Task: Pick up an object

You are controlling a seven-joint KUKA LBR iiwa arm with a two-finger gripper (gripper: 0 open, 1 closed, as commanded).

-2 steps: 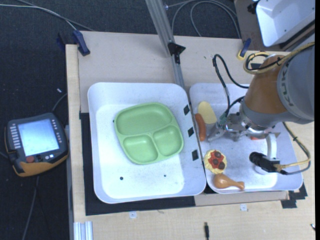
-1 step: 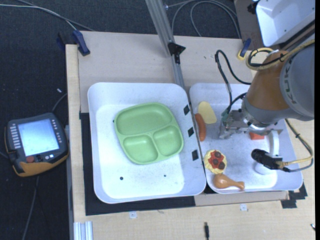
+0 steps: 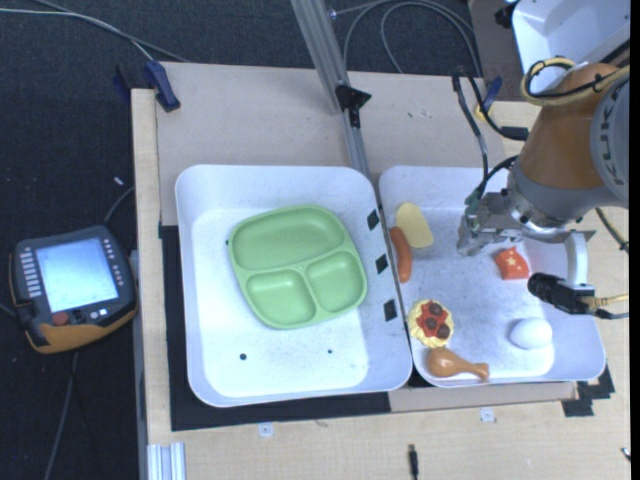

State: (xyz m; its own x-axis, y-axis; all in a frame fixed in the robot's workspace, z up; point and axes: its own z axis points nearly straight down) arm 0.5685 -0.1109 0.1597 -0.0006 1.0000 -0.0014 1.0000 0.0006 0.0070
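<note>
No legible writing is seen. The gripper point(image 3: 487, 230) is poised low over the right bin point(image 3: 455, 193); how its claw stands cannot be told. A red piece point(image 3: 512, 263) lies just beside it. Nearer lie a white egg point(image 3: 530, 334), pizza slice point(image 3: 432, 322) and drumstick point(image 3: 455, 365); a sausage point(image 3: 402, 253) and yellow piece point(image 3: 414, 224) lie left. A green divided plate point(image 3: 297, 265) sits in the left bin point(image 3: 210, 268).

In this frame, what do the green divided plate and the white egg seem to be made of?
Green divided plate: probably moulded plastic, matte, judging by its even colour and soft rounded compartment ridges. White egg: smooth, slightly glossy, likely a plastic toy; too small in the camera view to be sure.
</note>
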